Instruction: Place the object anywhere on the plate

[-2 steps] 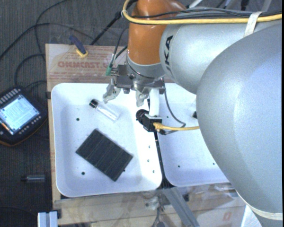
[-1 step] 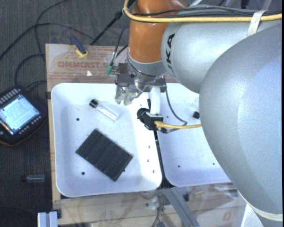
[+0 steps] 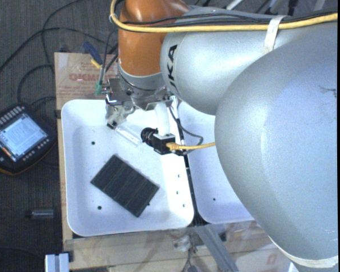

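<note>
I am reaching my arm (image 3: 260, 95) over the left bin (image 3: 79, 208), where the dark ribbed plate (image 3: 124, 185) is lying. My hand (image 3: 118, 118) is hanging near the back wall; whether it is spread, and where the object sits, I cannot tell. A good placement is needing the hand centred over the plate.

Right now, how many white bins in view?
2. Left bin holds a dark ridged plate, with the hand above its far end. Right bin sits alongside, mostly hidden under the arm, so its contents can't be judged.

arm (image 3: 272, 123): grey shell | orange band (image 3: 144, 33) | yellow cable (image 3: 215, 24)
</note>
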### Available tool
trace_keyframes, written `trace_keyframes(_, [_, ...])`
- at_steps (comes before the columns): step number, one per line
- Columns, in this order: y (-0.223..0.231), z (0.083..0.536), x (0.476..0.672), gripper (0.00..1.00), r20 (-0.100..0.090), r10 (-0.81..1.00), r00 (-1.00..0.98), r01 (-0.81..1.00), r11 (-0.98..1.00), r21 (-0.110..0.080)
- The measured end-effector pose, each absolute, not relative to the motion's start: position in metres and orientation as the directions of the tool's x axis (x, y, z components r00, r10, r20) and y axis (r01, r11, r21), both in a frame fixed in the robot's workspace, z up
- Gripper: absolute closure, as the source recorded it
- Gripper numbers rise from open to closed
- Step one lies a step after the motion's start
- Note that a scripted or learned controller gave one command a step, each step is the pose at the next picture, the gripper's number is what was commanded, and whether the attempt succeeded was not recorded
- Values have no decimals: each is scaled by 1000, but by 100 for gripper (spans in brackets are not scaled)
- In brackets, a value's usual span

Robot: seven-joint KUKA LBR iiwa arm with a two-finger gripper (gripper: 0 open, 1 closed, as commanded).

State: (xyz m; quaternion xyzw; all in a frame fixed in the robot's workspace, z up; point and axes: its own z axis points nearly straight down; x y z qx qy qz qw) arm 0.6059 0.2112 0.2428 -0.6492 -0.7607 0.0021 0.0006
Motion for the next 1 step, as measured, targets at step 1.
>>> trace_keyframes(1, [220, 217, 645, 100, 0, 757, -654, 757, 654, -2])
